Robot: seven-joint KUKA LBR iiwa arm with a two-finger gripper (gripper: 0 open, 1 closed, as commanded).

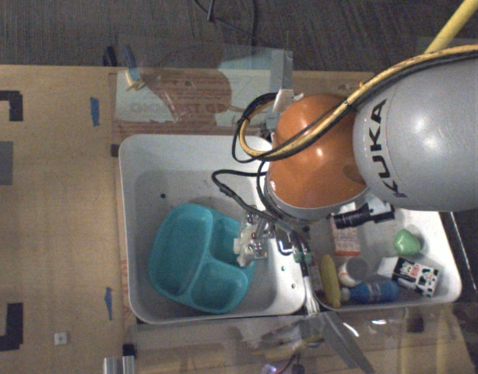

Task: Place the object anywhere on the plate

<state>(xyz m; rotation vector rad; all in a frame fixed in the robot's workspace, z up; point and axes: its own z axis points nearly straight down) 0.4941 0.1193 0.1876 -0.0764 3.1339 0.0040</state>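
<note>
plate: we see teal all over, one plain shade
bins: white, we note faint grey shading on the walls
arm: grey, with black letters on its side
band: orange, glossy
cables: yellow along the arm, and we see black ones below it
table: light wood tone, with black corner marks and blue tape bits
banana: yellow
ball: green
box: black and white pattern
bottle: blue
</note>
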